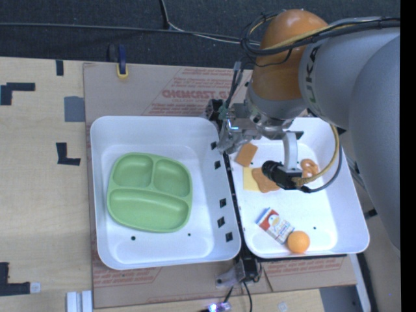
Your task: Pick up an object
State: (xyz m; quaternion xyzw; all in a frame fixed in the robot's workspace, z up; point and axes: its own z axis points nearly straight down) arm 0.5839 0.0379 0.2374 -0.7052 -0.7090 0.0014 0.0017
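- Orange ball (298, 242) and small box (275, 225) lie nearest, below the hand, close to the right bin's (344, 239) front rim.
- Bare bin floor lies between them and the hand.
- Hand (244, 149) hangs at the bin's left wall, by the divider; whether it is open or closed cannot be told.
- A tan block (246, 154) sits right at the hand; yellow slice (251, 180) and pretzel (309, 168) sit just right.
- Green tray (150, 192) fills the left bin, well left.
- Arm (286, 51) reaches in from the right, wrist pointing down.

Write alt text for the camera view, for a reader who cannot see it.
A grey robot arm with an orange band reaches from the right over the right white bin, which holds an orange ball, a small red-and-white packet and flat tan and yellow pieces. The left white bin holds a green divided plate.
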